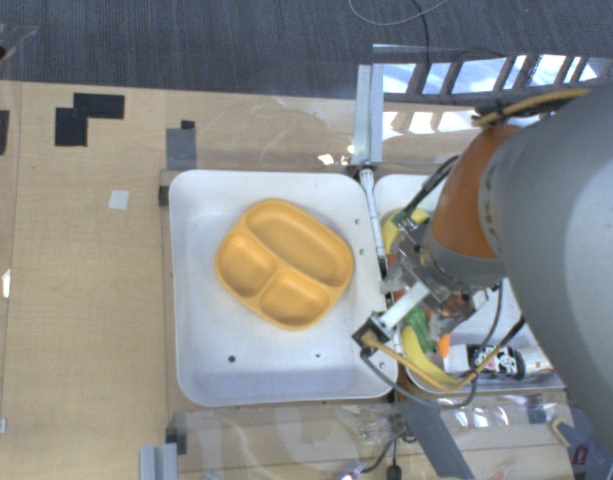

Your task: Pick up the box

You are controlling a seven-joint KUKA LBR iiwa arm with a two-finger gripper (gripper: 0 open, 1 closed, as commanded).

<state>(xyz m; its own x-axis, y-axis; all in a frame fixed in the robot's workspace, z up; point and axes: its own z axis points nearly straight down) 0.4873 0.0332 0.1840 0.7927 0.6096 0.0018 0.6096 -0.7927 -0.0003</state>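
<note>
grey arm (561,218) hangs its tool (428,313) low in the right bin (398,190), its grip impossible to tell: approach step, next it must clamp the box.

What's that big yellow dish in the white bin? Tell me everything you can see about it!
The yellow dish is a divided plate, orange-yellow all over, and it looks like smooth plastic. It has rounded corners and a raised rim, with low ridges splitting it into three sections: one long one along its upper side and two smaller ones below. It lies flat, right way up, turned at a slant, near the middle of the left white bin. It rests on the bin's floor, and nothing else touches it.
</note>
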